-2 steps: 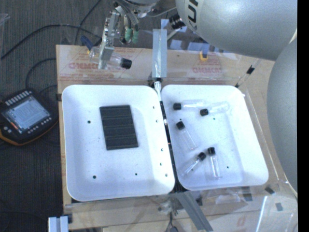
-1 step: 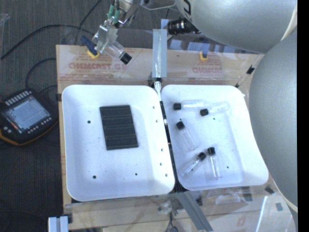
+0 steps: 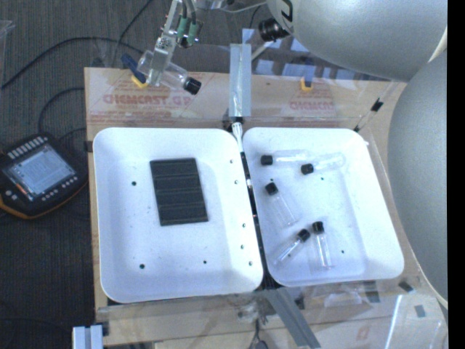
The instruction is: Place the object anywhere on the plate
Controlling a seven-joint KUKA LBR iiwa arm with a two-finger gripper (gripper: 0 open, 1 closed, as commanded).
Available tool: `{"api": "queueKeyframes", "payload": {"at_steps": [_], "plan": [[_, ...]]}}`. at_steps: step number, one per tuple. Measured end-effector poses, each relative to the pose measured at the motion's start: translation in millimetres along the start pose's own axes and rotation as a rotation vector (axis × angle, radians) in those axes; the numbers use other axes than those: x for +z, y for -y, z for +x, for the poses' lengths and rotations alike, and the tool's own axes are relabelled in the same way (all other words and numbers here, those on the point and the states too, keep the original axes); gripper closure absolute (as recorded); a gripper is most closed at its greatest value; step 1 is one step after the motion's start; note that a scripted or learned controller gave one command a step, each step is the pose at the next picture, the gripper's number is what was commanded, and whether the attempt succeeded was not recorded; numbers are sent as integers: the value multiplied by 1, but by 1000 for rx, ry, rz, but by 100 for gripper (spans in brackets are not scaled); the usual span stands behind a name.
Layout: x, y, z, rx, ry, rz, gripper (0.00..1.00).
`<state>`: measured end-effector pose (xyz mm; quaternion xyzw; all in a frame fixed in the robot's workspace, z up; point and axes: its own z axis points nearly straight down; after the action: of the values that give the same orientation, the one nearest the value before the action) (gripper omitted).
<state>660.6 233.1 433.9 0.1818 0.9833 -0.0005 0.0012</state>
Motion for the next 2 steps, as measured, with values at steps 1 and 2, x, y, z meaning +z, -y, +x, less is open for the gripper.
{"api": "queueKeyframes", "payload": {"at_steps": [1,2], "plan": [[-1,0,2,-461,0,-3,100],[12,-3,-7,-1006,0,-5,100]]}}
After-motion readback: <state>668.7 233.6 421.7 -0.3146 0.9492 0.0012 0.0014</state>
